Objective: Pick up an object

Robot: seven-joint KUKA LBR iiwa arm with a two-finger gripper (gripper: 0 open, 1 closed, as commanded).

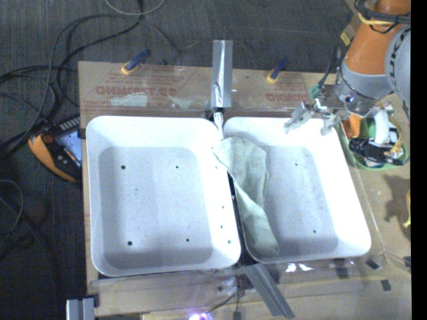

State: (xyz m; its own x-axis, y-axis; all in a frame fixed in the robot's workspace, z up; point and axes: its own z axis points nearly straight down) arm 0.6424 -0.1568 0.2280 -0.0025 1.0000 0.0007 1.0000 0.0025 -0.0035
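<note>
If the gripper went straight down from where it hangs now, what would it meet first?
Probably the far rim of the right bin or bare floor just inside it. The gripper hangs well right of the cloth; depth is unclear.

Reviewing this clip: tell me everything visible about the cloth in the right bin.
The cloth is a pale, off-white rag, soft and crumpled, looking like thin woven fabric. It lies limp along the left side of the right bin, running from near the upper left corner down toward the lower edge. Its left edge drapes up against the wall where the two bins meet. The upper part is bunched wider, the lower part narrows into a folded strip. The gripper is apart from it, near the bin's far rim.
</note>
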